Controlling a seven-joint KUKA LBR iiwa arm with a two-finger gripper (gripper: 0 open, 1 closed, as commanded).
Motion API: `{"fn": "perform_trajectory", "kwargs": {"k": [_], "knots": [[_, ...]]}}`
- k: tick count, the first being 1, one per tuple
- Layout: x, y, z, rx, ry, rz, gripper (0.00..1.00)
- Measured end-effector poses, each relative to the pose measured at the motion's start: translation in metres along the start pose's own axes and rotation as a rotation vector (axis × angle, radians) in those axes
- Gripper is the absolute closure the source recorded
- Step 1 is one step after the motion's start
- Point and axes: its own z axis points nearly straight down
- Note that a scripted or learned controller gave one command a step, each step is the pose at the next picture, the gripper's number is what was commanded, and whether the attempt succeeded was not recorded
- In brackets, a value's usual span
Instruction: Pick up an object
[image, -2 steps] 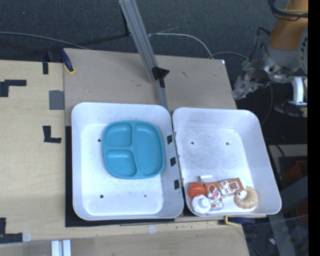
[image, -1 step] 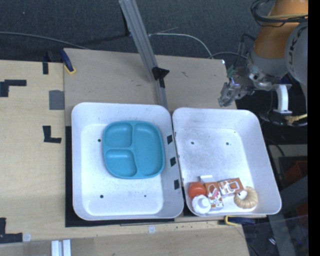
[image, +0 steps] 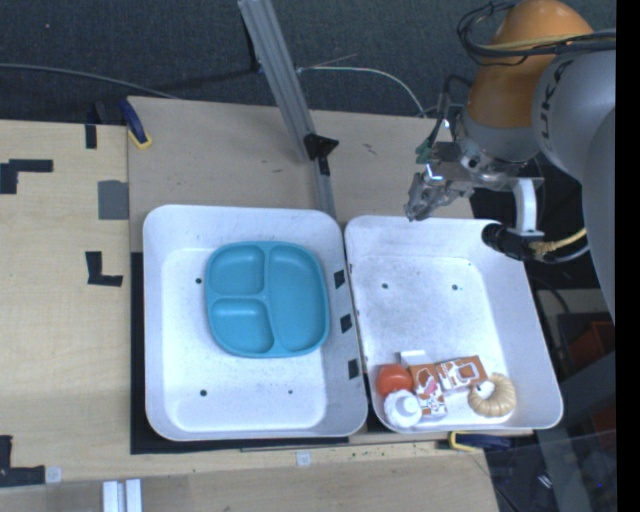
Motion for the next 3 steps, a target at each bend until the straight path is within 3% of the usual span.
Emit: {"fn": "perform_trajectory", "kwargs": {"k": [3], "knots": [[0.144, -0.041, 0.000, 0.000, 0.000, -0.001, 1.00]]}}
